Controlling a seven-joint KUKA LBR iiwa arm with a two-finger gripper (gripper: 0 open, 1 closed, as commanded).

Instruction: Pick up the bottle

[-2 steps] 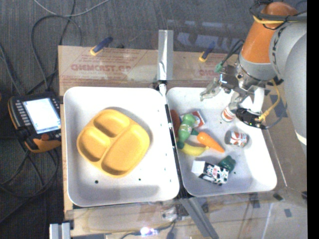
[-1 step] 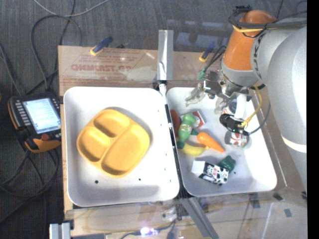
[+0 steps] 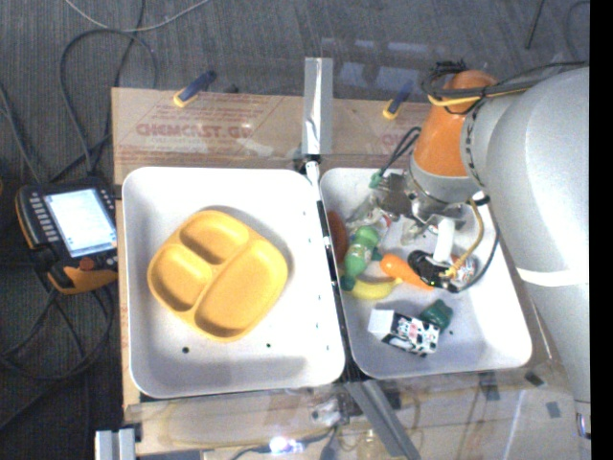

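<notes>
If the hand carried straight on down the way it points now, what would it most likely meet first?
Probably the green bottle, just below-left of the hand in the right bin; depth is hard to judge from this slant.

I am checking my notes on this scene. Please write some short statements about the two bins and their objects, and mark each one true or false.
1. The yellow divided plate lies in the left bin. True.
2. The green bottle lies in the left bin. False: it lies in the right bin.
3. The gripper is above the right bin. True.
4. The yellow divided plate holds a carrot. False: the orange carrot lies in the right bin, beside the green bottle.
</notes>
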